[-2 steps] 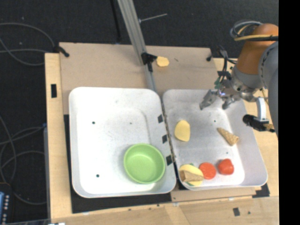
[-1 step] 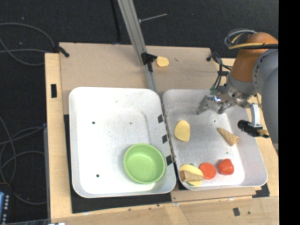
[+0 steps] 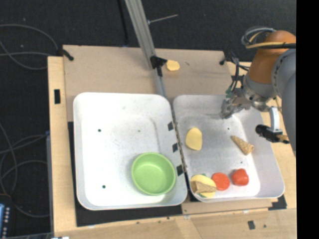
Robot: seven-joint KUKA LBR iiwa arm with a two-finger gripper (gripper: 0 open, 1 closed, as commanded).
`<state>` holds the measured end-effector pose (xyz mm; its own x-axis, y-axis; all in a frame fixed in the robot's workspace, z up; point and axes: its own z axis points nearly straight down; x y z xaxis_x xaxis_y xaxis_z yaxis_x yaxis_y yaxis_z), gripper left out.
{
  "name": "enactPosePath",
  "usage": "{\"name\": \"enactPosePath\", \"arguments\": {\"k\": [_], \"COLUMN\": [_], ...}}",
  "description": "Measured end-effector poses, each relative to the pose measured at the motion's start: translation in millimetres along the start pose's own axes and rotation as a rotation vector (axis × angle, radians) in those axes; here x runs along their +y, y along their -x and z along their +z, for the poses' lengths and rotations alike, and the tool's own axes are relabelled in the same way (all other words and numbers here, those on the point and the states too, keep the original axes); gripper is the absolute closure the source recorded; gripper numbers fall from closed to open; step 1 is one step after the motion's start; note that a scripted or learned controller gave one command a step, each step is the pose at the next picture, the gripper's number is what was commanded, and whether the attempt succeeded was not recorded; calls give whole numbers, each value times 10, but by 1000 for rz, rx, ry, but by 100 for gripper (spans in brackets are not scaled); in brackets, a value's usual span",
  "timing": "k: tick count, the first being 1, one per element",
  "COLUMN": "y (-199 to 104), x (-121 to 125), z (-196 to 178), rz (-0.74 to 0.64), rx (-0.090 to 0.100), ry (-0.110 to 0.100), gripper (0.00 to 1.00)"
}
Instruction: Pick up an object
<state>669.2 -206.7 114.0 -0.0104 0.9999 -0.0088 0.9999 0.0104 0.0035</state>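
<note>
Trouble I'm watching for: tool (image 3: 230, 108), grip state I cannot tell, is hovering over bare far-right bin (image 3: 209, 106) floor; pale yellow piece (image 3: 194, 139) is lying nearer-left, so closing risks grabbing nothing.

Arm (image 3: 279, 63): grey casing, rounded and smooth, with an orange band (image 3: 266, 59) directly above the wrist. Orange section is bulbous, tapering toward the tool. Pale looped cable (image 3: 255, 34) runs over the top of the orange band. Thin dark cabling trails beside the wrist. Tool (image 3: 230, 106): small metallic-grey assembly, darker at the tip; detail too blurred to resolve further.
</note>
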Motion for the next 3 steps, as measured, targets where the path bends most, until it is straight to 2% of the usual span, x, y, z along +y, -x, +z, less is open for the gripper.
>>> {"name": "enactPosePath", "arguments": {"k": [1, 2, 3], "y": [15, -12, -3], "x": [76, 71, 82], "z": [-461, -1109, -1344], "rz": [4, 3, 2], "rx": [8, 7, 9], "ry": [3, 5, 2], "gripper": [100, 100, 100]}}
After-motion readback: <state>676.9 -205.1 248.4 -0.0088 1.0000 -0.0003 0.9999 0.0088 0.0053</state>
